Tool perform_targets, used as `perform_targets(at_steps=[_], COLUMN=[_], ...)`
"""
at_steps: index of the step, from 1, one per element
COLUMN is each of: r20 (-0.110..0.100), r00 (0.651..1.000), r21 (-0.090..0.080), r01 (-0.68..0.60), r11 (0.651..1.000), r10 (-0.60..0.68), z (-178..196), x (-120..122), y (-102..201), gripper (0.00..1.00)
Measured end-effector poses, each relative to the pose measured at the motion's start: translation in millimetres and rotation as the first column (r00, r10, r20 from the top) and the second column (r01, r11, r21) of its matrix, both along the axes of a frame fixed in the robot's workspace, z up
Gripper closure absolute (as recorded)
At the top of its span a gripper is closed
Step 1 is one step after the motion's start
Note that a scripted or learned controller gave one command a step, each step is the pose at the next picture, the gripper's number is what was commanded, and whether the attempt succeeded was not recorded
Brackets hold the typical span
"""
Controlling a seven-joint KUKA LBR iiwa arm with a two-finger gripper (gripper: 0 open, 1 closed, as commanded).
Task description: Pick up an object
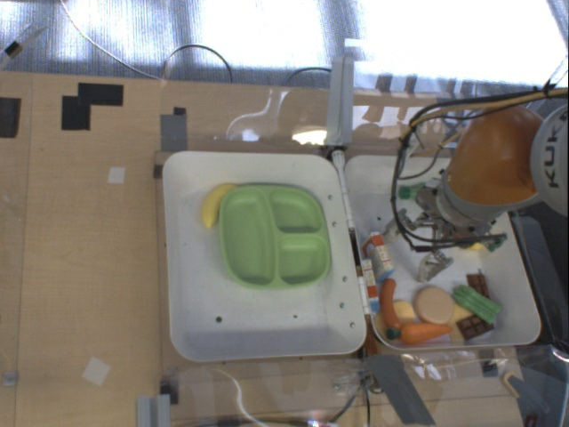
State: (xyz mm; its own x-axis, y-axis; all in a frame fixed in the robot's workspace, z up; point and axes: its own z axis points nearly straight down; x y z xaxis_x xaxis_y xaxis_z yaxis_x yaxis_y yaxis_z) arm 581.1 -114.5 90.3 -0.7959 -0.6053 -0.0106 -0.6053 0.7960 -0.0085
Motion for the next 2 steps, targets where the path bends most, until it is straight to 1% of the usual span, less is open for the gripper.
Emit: perform_targets(at_steps=[1,2], r20=[0.0,-0.001], r00=[0.991,0.917], r21=[0.003,0.007], r01=[0.137,0.398], r11=[0.991,0.917], r10=[-0.137,-0.398], z=[-1.4,-1.4], x=[47.0,79.4], y=[-2.8,25.1], gripper=[0.0,0.0])
